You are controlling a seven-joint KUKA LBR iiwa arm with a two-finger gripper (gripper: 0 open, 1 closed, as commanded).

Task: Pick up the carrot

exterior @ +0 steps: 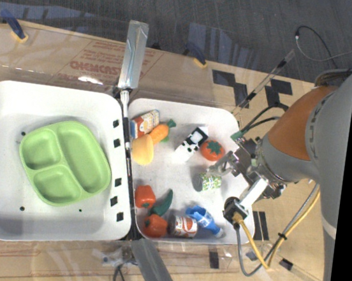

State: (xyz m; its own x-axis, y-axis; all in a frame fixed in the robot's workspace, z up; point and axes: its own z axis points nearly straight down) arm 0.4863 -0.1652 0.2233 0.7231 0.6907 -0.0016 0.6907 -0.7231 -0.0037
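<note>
Nearest the camera, along the right-hand shallow white bin's [186, 113] front wall, lie a silver tin can with a red label [183, 226] and a blue plastic toy [205, 219], with a red and green pepper [154, 220] to their left. At that bin's right edge, the grey arm's two-finger gripper [224, 168] hovers beside a small green-and-white packet [210, 182]; whether its fingers are open cannot be told. The small orange carrot with a green top [160, 131] lies well apart, at the bin's far left, touching a yellow toy [142, 149].
</note>
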